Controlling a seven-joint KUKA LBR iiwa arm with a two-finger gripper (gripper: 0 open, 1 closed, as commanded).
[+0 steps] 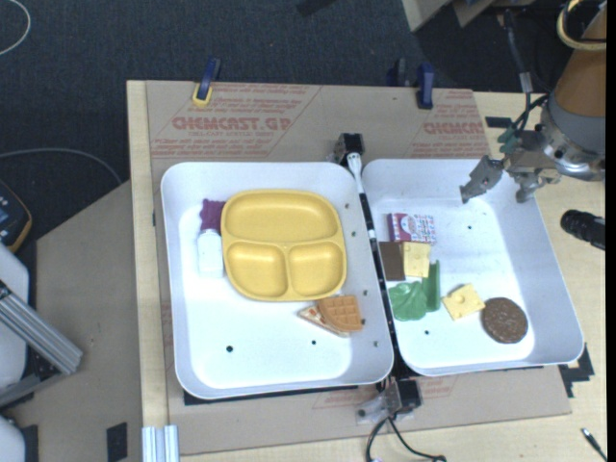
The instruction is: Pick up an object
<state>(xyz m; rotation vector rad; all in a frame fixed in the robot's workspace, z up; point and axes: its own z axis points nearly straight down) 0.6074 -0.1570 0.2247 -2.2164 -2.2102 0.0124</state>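
Claw point(500, 187), fingers spread and pinching nothing, poised over right bin point(539, 248) far corner; nearest candidates lie below-left toward the divider: red-white packet point(412, 226), flat, light, likely slippery; yellow cheese wedge point(463, 302), small, stiff-looking, best gripped across its narrow sides.

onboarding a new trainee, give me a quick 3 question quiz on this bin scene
1. True or false: the yellow tray sits in the left bin.
2. Which lies nearest the right bin's front edge? A) brown cookie B) red and white packet C) gripper
3. Fill in: the waffle piece lies just in front of the ____.

Key: 1 true; 2 A; 3 yellow tray
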